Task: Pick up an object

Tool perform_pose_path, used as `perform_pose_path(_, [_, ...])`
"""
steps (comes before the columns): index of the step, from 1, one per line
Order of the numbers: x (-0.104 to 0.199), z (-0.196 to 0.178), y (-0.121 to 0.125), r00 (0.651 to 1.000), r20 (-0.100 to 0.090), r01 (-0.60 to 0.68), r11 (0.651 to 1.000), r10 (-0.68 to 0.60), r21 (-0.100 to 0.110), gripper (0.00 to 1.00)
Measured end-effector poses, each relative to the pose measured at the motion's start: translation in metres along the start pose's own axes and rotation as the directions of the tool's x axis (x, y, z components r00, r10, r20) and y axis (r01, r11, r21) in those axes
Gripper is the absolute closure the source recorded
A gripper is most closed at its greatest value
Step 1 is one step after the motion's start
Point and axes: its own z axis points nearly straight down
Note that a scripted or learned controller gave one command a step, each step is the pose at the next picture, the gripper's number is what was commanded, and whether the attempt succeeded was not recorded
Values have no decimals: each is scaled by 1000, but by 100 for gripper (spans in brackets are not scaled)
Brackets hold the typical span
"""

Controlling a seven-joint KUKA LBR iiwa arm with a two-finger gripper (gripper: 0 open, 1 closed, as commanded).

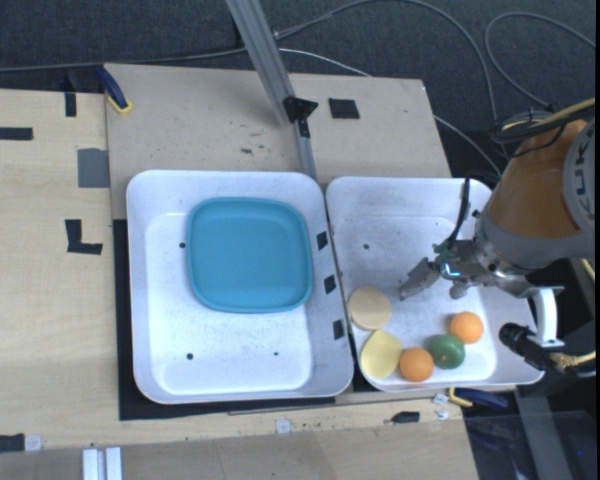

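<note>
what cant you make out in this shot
Camera view:
- claw: small and dark against the right bin; whether it is open or shut cannot be told.
- yellow disc: its right edge is covered by an orange ball.
- green ball: too small to tell what fruit it is.
- arm: its base is cut off by the right edge.
</note>
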Motion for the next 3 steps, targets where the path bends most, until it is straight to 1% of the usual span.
perform_pose_path(1, [-4, 44, -3, 1000, 0, -1, 1000, 1, 0, 0])
perform_pose_path(2, [-4, 32, -3, 1000, 1, 0, 1000, 0, -3, 100])
perform_pose_path(3, [1, -28, -5, 1000, 1, 0, 1000, 0, -9, 100])
